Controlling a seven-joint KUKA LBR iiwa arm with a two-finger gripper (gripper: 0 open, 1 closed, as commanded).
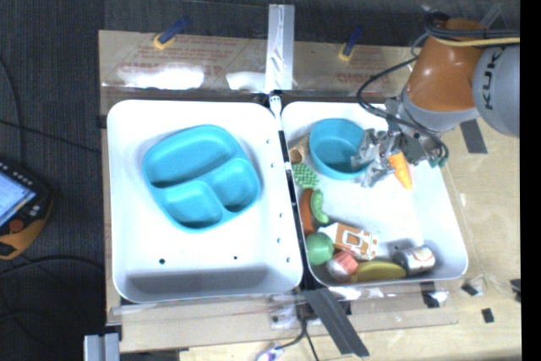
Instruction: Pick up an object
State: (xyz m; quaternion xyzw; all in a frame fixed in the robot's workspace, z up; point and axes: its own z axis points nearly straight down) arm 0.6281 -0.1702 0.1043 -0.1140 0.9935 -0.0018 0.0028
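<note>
Grasp stage of a pick, judged from an overhead view of two white bins side by side.

Nearest the viewer, along the front wall of the right bin [452, 220], lie a yellow banana [379, 270], a small can [416, 258], a green apple [319, 248] and a small printed box [355, 242]; the left bin [127, 182] holds a blue divided tray [201, 175]; farther back in the right bin the gripper [382, 158] hangs just beside a blue bowl [336, 148]; an orange carrot [401, 169], short and tapered, sits against the metal fingers [370, 150], pointing down toward the bin floor; whether the fingers clench it or merely touch it I cannot tell; the next move likely calls for a straight lift clear of the bowl rim, with the carrot prone to slip if the hold is loose.
</note>
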